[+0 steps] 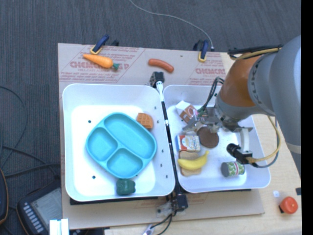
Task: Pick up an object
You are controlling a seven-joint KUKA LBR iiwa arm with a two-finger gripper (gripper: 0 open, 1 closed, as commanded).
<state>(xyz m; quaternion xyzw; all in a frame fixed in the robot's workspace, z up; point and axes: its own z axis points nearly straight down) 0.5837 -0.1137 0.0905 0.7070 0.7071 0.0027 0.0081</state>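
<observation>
Reaching into the right bin (pixel 259 180), the arm (pixel 254 82) hides its jaws; I cannot tell their state above the banana (pixel 191 162).

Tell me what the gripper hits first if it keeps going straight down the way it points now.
Most likely the brown round piece in the right bin, just below the gripper; the small carton lies close beside it. Depth is hard to judge from this slanted view.

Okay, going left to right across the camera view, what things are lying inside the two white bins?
Blue divided plate → green toy → small orange-brown block → then, in the right bin, banana → green can.
</observation>
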